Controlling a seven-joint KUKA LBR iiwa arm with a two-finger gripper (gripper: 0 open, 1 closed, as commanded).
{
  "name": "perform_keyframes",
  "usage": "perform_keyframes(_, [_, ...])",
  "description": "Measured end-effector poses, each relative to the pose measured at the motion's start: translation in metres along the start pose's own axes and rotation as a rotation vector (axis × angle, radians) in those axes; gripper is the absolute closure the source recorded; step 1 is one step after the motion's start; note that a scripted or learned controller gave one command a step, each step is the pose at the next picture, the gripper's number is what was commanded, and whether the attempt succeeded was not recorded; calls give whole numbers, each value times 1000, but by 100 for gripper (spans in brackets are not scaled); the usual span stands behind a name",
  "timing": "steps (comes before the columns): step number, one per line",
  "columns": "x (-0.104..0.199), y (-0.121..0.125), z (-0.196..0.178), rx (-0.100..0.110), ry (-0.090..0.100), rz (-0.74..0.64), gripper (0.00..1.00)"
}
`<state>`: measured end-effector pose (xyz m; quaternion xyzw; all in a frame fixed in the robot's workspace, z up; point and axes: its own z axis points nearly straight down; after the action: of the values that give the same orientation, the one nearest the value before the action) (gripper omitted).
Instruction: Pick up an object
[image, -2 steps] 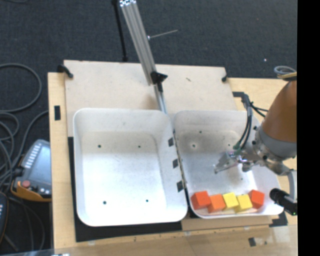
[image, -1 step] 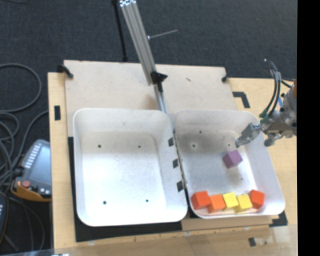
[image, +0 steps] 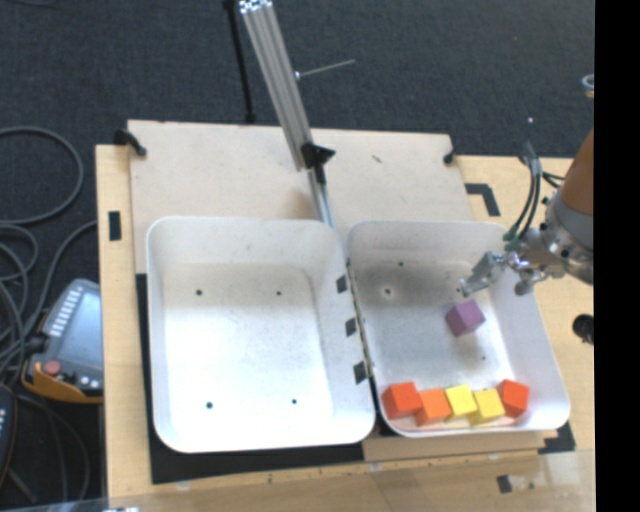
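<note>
A purple cube (image: 464, 318) lies alone in the middle of the right bin (image: 535, 330). Along that bin's front wall runs a row of blocks: an orange-red one (image: 401, 398), an orange one (image: 434, 404), two yellow ones (image: 474, 402) and a red-orange one (image: 513, 396). My gripper (image: 496, 286) hangs over the right bin's back right part, just above and to the right of the purple cube. Its fingers (image: 476, 280) are spread open with nothing between them.
The left bin (image: 160, 300) stands beside the right one, the two touching along a shared edge. A slanted aluminium post (image: 285, 90) rises from behind the bins. Cables and a handheld pendant (image: 70, 335) lie off the bench to the left.
</note>
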<state>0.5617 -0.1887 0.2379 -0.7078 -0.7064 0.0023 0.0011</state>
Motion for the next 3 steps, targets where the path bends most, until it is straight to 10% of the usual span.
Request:
perform_keyframes(1, [1, 4, 114, -15, -8, 0, 0])
perform_keyframes(2, [1, 6, 100, -18, -6, -1, 100])
perform_keyframes(3, [1, 6, 100, -17, -5, -1, 0])
